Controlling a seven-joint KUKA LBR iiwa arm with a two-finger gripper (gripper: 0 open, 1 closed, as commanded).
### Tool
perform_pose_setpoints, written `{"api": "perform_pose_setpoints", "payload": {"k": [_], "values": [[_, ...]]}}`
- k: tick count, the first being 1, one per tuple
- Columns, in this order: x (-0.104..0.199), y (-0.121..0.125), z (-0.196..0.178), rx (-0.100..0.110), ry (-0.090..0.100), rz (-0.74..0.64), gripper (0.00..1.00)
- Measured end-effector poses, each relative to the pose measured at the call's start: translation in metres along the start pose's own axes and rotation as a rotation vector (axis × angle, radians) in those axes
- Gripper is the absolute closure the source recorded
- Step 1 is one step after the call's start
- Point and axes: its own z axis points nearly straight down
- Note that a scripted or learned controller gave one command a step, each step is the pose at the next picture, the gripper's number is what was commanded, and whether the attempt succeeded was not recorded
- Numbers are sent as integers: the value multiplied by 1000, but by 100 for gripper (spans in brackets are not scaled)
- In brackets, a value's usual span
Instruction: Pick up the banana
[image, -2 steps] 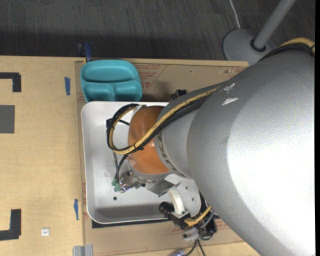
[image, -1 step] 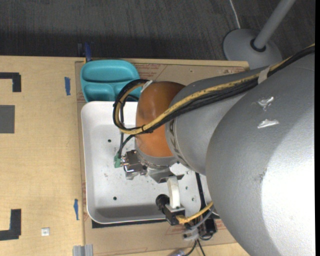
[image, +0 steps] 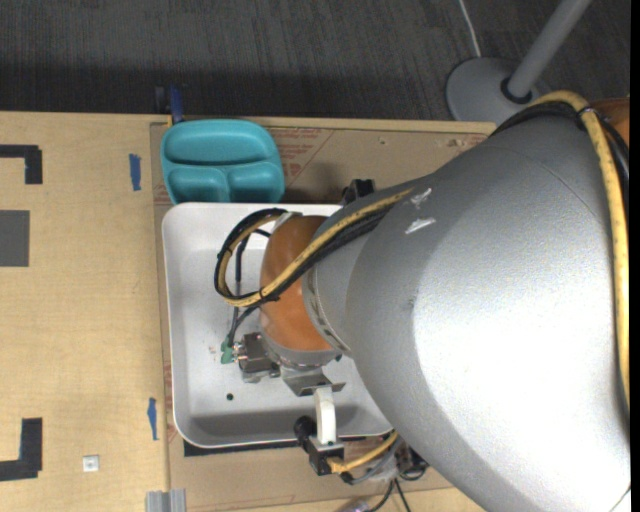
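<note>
While the grey arm (image: 500, 300) reaches down into the white bin (image: 190, 330), its bulk hides gripper and banana alike; finger state cannot be told. Judged generally, a banana is light, soft-skinned, best grasped mid-body. Teal tray (image: 222, 160) lies beyond.

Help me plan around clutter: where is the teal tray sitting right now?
In the camera view the teal tray sits at upper left, on the cardboard bench top just beyond the far rim of the white bin, left of the grey arm.
</note>
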Motion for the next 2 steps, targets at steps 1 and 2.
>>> {"api": "perform_pose_setpoints", "payload": {"k": [1, 2], "values": [[0, 0, -10, 0, 0, 1, 100], [8, 12, -1, -1, 2, 301, 100]]}}
